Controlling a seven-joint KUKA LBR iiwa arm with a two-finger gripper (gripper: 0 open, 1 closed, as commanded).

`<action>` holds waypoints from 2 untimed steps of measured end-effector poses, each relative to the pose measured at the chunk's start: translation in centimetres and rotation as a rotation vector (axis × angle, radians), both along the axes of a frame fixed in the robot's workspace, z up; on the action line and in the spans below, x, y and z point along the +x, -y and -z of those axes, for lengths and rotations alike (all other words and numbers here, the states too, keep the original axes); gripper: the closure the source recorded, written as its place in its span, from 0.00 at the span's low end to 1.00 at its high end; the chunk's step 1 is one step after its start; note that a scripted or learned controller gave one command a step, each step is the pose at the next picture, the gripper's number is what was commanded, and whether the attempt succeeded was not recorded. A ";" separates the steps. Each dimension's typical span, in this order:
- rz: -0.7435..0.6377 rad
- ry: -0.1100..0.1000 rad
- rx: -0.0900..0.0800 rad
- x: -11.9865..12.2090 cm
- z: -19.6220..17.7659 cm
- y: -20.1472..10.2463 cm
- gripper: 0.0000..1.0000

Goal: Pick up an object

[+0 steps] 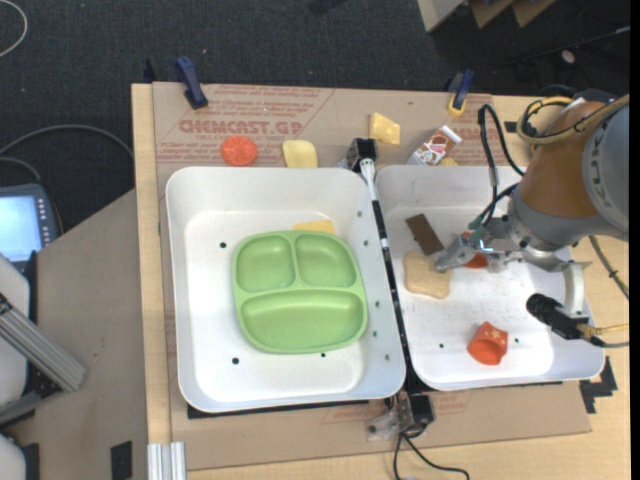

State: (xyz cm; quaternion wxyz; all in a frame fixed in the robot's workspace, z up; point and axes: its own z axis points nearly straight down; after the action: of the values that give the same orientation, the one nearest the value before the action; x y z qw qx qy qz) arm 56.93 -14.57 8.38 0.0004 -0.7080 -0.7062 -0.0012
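Toast-like tan piece lies in the right bin, near the bin's left wall. My hand hangs just over its upper right corner, and I cannot tell if the hand is open or closed, or if it touches the piece. Something small and red-orange shows right behind the hand. I cannot tell what it is.

A flat brown bar lies just above the tan piece, tilted, toward the bin's far left corner. A red chunk sits near the bin's front edge, well apart from the hand.

My arm comes in over the right side of this bin.

In the left bin I see a green plate with three parts. A pale yellow slice peeks out at its far edge.

On the table behind the bins lie a round orange thing, two yellow pieces and, and a small red and white box.
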 end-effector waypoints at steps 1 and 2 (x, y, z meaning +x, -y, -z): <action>-0.002 0.007 -0.006 3.9 -0.3 5.7 0.00; -0.003 0.009 -0.005 3.9 -1.5 5.5 1.00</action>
State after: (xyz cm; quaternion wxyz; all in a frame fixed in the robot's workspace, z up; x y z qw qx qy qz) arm 60.85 -20.05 9.85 -0.0043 -0.7068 -0.7074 -0.0024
